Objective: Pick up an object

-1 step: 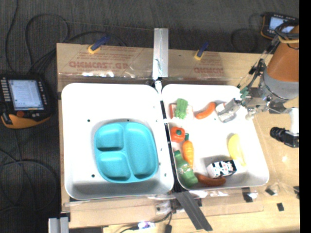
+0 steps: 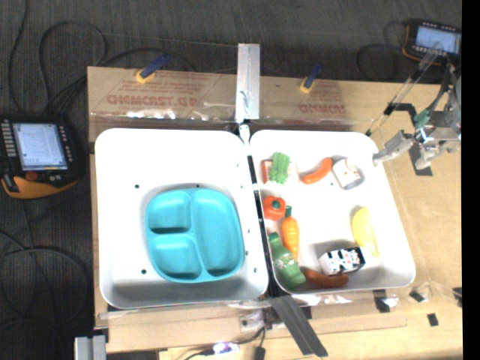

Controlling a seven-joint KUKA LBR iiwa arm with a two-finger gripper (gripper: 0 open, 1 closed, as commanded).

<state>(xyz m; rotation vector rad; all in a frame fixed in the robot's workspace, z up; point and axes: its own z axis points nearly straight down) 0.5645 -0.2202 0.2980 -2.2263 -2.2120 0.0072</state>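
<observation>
The right bin [image 2: 390,201] holds several toy foods. These include a green leafy piece [image 2: 280,167], an orange pepper [image 2: 316,171], a white block [image 2: 347,174], a yellow banana [image 2: 364,229], a tomato [image 2: 273,207], a carrot [image 2: 290,233], a green cucumber [image 2: 285,261], a dark red sausage [image 2: 325,278] and a black-and-white block [image 2: 342,260]. My gripper [image 2: 401,145] hangs off the bin's upper right corner, outside its rim and apart from every toy. Nothing is seen in it.
In the left bin [image 2: 120,163] lies a teal divided plate [image 2: 194,233]. A metal post [image 2: 248,81] stands behind the seam between the bins. Two handheld pendants sit at the far left [image 2: 36,150] and top right [image 2: 433,39]. Cables trail near the arm.
</observation>
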